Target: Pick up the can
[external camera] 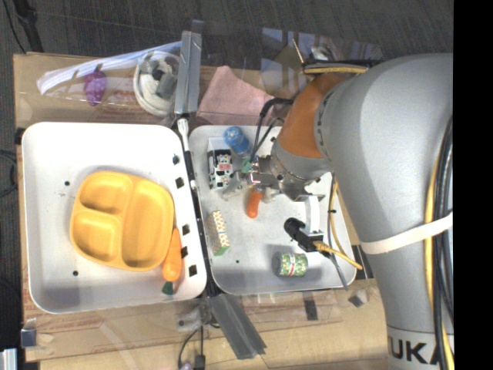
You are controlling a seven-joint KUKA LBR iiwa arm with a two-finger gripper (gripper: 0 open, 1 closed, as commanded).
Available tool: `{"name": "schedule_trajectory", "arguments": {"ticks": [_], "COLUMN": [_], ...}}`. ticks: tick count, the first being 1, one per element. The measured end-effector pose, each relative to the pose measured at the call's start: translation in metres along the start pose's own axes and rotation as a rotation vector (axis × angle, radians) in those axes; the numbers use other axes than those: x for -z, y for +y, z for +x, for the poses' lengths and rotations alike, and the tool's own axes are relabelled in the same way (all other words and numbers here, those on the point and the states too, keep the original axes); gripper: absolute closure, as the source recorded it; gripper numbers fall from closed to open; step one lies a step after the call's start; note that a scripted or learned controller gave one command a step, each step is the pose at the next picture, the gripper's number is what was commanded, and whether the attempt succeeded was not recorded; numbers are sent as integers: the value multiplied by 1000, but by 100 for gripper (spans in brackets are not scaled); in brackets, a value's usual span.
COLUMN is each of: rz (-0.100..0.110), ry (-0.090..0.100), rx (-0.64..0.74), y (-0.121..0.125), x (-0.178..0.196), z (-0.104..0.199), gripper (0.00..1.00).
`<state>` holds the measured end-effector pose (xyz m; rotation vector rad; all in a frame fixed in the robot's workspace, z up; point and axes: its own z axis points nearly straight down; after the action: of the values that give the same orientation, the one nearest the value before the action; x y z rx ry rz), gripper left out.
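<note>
The grey arm (pixel 385 145) is the biggest thing here, bulking down the right side of the frame with its orange band at upper centre-right. Under everything lies the tan bench (pixel 108 330), and beyond its far edge, across the top of the frame, a dark ribbed floor (pixel 92 6). The left bin (pixel 46 284) takes up the left half, and the right bin (pixel 246 272) sits just beside it at centre, with black clips along the seam between them. A grey metal bar (pixel 187 68) rises from that seam toward the top. A yellow divided plate (pixel 123 220) lies flat in the middle of the left bin, and a carrot (pixel 173 259) lies along that bin's lower right edge, near the plate. Behind the bins, on the bench, are a pink cloth (pixel 231 95) at upper centre, a clear plastic bag (pixel 77 79) at upper left with a purple thing (pixel 95 89) inside it, and a white coil (pixel 156 83) between them. The gripper (pixel 258 177) hangs over the upper middle of the right bin; whether it is released or clenched cannot be told. The can (pixel 292 264), green and on its side, lies in the lower right of the right bin, well apart from the gripper. A pale striped strip (pixel 220 232) lies at that bin's left, a black-and-white item (pixel 221 168) above it, a blue ball (pixel 235 139) at the top, and a small orange piece (pixel 252 204) just below the gripper.
</note>
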<state>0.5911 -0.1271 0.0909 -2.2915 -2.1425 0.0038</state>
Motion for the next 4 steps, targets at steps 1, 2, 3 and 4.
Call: {"name": "schedule_trajectory", "arguments": {"ticks": [1, 2, 3, 4], "rz": [-3, 1, -2, -4], "ry": [-1, 1, 0, -1], "rx": [180, 188, 161, 335], "y": [1, -65, -110, -112], "x": [79, 31, 7, 93], "z": [-51, -35, -76, -35], "gripper": [0, 0, 0, 0]}}
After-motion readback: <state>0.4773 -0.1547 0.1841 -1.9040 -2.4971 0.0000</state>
